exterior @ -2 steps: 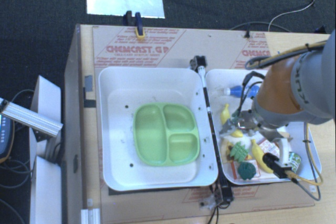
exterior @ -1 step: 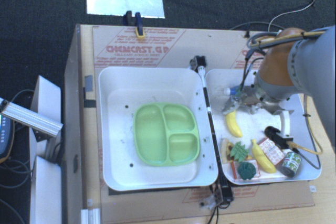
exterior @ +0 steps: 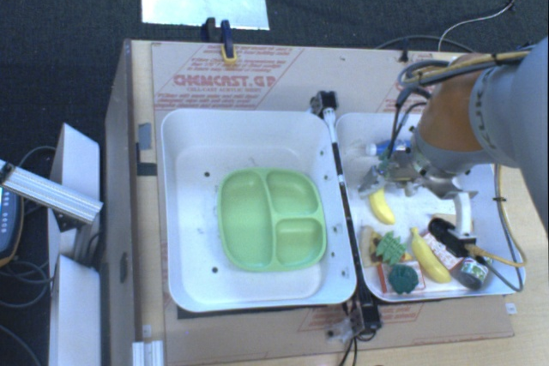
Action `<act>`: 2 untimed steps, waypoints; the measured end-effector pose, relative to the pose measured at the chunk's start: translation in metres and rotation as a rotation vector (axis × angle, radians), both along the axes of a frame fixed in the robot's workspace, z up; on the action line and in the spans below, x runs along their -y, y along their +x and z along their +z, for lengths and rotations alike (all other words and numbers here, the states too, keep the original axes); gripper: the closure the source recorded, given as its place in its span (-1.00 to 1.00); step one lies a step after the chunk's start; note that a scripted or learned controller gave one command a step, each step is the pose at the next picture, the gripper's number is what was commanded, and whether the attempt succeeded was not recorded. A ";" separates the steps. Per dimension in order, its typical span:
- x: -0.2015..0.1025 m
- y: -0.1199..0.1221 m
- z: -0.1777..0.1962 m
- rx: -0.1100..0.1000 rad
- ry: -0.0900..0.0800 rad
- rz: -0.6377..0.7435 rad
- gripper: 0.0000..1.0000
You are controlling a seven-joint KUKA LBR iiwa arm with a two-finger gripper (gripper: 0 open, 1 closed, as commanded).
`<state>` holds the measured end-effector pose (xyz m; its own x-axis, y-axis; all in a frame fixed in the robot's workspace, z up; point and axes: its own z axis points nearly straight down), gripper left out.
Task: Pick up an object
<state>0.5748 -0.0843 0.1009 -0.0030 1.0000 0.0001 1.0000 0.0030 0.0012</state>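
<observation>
The grey arm's two-finger gripper (exterior: pixel 388 177) hovered low in the right shallow white bin (exterior: pixel 497 291), just above a small curved yellow plastic banana (exterior: pixel 381 207). Nothing looked lifted; I cannot tell the jaws' state.

The grey arm (exterior: pixel 506 111) reaches in from the right, orange band above the wrist, claw (exterior: pixel 393 177) pointing down-left.
</observation>
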 end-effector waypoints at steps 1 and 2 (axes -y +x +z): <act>0.000 0.001 0.011 0.002 0.000 0.002 1.00; -0.056 0.024 0.085 0.003 0.001 0.002 1.00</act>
<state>0.5984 -0.0283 0.1855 -0.0046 1.0000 0.0009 1.0000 0.0046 0.0039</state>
